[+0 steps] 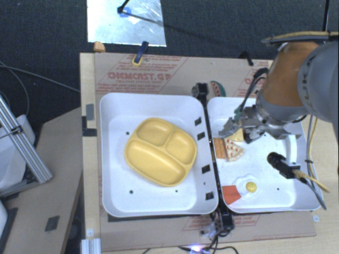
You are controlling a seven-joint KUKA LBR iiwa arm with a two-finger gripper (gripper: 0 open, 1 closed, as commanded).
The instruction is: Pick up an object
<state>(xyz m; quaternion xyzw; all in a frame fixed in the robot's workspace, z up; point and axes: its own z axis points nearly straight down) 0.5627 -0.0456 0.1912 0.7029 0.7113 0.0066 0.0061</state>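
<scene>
Bench [159, 74] seen from above at a slant, carrying two shallow white bins side by side. A grey robot arm [296, 78] with an orange band reaches in from the right. Its gripper [239, 130] hangs low over the upper left part of the right bin [273, 192]. Whether the gripper is spread or closed cannot be told from this angle, and nothing can be seen held in it.

The nearest thing to pick up is a tan, grid-textured toy waffle piece [231, 150]. It lies just below the gripper in the view, close against the bin's left wall. Its long axis seems to run roughly across the bin, left to right with a slight tilt. The gripper would probably need only a short move toward the near edge and then down.

Farther toward the near edge lie a toy fried egg [247, 186] and, just beside it, an orange-red piece [231, 194]. The left bin [114, 142] holds a yellow divided plate [160, 151], well apart from the gripper.
</scene>
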